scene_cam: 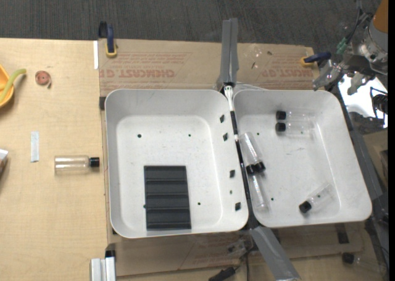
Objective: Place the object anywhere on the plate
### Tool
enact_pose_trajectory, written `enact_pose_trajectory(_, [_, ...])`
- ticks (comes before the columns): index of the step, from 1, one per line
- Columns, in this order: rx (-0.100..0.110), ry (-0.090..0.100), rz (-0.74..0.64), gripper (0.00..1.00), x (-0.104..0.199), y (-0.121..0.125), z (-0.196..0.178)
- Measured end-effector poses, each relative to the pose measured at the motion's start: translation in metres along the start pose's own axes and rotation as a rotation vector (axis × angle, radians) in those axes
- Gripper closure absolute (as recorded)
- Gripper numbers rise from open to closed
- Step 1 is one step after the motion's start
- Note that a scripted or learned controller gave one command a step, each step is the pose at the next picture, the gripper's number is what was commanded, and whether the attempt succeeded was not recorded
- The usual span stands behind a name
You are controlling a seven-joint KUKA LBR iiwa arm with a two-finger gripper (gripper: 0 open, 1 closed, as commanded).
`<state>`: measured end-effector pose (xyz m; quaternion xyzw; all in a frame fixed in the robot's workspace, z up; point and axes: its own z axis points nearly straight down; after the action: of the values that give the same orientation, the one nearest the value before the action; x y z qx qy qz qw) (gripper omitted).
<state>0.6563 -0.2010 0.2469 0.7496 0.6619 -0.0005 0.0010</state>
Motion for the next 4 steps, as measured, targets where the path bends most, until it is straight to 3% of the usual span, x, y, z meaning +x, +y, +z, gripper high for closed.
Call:
enact_pose_trajectory(1, [0.0, 0.0, -0.059, 0.0, -0.016, 0.005, -0.065])
enact_pose_trajectory(2, [0.001, 0.0, -0.039, 0.0, -0.014, -0.031, -0.122])
enact_pose_trajectory(3, [0.003, 0.001, 0.082, 0.0, 0.089, -0.008, -0.194])
enact_pose_trajectory(4, [0.003, -0.001, 0.282, 0.0, 0.014, -0.016, -0.193])
